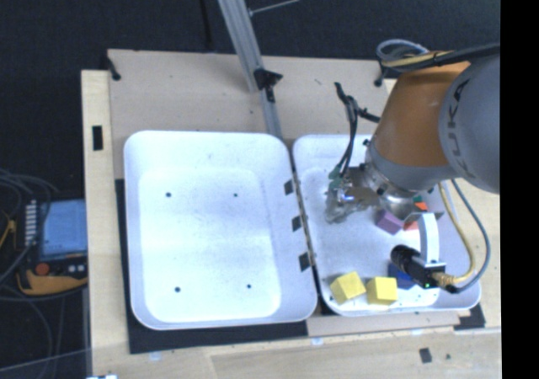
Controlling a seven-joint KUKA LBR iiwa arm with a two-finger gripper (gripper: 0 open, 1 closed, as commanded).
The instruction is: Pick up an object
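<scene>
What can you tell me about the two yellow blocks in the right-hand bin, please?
The two yellow blocks are small, matte, foam-like cubes lying side by side near the front wall of the right bin. The left one sits slightly turned; the right one looks squarer to the view. They appear to touch or nearly touch each other. The gripper hangs farther back in the bin, apart from them.

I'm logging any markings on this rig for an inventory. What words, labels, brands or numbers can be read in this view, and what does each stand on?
"KU": dark letters running down the grey casing of the robot arm, cut off at the picture's edge; probably part of a brand name.
Small blue device with a screen left of the bench: any text too blurred to read.
The left white shallow bin, right white shallow bin and two yellow blocks: no text visible.
</scene>
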